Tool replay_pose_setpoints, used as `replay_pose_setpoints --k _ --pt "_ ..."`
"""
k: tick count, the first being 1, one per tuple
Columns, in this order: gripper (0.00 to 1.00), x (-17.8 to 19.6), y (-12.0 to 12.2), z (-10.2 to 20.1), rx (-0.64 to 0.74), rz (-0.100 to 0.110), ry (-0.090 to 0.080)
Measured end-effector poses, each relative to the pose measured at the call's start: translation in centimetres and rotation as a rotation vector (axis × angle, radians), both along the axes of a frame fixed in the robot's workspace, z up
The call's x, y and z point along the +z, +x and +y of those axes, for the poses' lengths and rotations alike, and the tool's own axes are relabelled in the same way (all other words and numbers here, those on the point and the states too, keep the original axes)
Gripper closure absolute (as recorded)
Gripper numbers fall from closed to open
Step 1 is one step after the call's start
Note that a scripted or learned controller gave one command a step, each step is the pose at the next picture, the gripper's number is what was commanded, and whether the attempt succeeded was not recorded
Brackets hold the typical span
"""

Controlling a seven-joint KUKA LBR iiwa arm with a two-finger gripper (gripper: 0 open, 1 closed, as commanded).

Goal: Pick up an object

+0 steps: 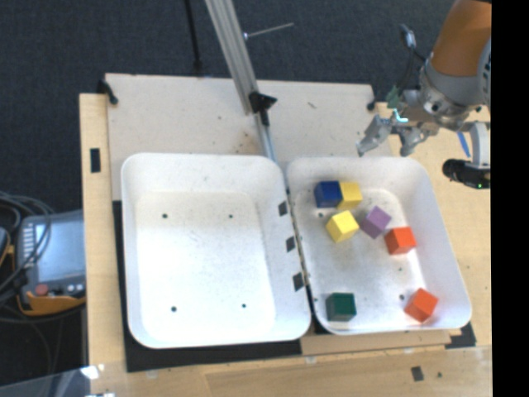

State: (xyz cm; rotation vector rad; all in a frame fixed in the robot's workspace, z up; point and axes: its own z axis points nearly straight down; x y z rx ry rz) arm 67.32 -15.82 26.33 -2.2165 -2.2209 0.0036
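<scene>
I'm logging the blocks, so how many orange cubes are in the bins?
2, both in the right bin: one orange cube beside the purple cube, the other orange cube near the front right corner.

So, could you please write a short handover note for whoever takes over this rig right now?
Gripper: open, holding nothing, hovering above the far rim of the right white bin.
Right bin holds all seven small cubes: blue cube touching a yellow cube, second yellow cube, purple cube, orange cube, second orange cube, green cube.
Done: nothing picked up.
Left: descend, grasp one cube, lift.
</scene>
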Motion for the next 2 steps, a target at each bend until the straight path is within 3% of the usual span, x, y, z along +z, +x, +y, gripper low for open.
replay_pose_setpoints --k 1,2 --pt "0.00 0.4 0.1 -0.1 0.002 -0.004 -0.005" --pt "0.00 -3.8 -0.2 -0.3 -0.002 -0.001 -0.004"
